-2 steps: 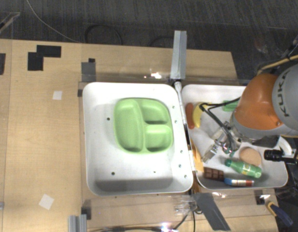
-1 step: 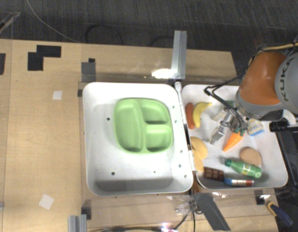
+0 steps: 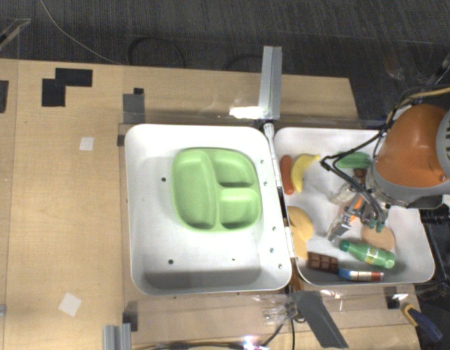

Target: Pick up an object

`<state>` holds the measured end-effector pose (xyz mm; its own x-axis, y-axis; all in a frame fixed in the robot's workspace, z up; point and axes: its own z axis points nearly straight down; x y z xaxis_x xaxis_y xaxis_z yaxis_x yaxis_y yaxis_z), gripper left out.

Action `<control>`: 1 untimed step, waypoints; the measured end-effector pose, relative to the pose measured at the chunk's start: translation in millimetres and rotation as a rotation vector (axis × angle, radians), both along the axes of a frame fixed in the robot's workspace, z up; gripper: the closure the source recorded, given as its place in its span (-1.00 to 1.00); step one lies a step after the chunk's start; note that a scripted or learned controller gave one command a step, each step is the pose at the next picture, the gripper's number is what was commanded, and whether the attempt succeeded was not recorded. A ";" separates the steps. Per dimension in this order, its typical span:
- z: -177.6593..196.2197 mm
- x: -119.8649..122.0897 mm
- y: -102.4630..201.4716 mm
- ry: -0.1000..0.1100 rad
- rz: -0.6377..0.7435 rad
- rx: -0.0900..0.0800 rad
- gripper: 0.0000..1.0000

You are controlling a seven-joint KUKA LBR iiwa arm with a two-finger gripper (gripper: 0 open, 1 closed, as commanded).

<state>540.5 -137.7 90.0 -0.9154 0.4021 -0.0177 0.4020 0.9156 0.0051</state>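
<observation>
- Step in hand, as judged: closing on one item in the right bin (image 3: 427,262). The gripper (image 3: 346,223) hung low over the bin's middle, its fingers apart with nothing between them.
- Advice: pick one isolated target; the green bottle (image 3: 367,254) lay just beside the fingertips and looked the easiest. Descend straight, centre the fingers across its narrow width, and avoid pinching neighbours.
- Near row, right bin: one marker (image 3: 361,274), one chocolate bar (image 3: 321,262), one green bottle.
- Middle: one yellowish lump (image 3: 301,226); one tan piece (image 3: 378,238) partly under the wrist, identity unclear.
- Far row: one red sausage (image 3: 286,175), one banana (image 3: 303,169), one green item (image 3: 354,161), partly hidden.
- Left bin (image 3: 148,217): one green tray (image 3: 214,188).
- Bins counted: two.
</observation>
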 end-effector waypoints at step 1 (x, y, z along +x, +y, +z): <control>0.0 15.1 42.2 -0.001 -0.013 0.000 -1.00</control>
